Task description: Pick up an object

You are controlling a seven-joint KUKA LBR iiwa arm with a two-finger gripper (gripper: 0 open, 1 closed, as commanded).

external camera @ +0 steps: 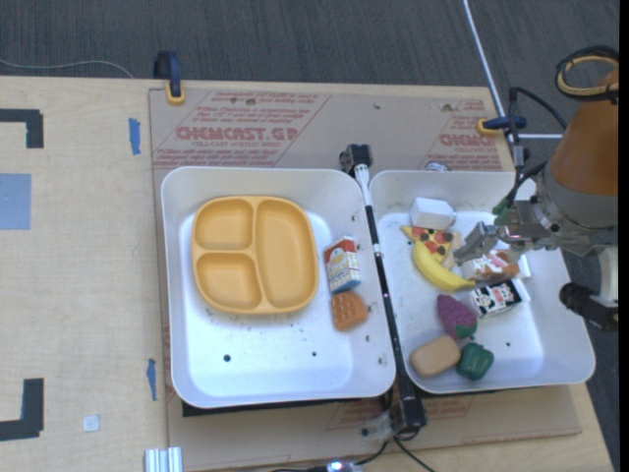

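Banana lies in the right bin beside a pizza slice, just left of the pincer, whose grip cannot be told; a yellow tray fills the left bin.

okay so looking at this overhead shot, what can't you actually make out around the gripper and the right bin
- Gripper, camera view: too small and cluttered to tell its finger state.
- Packet under it: partly covered by the gripper, label unreadable.
- Arm: cut off by the right edge.
- Small carton in the left bin: print too small.

"CHEMCAST GP" printed on brown board
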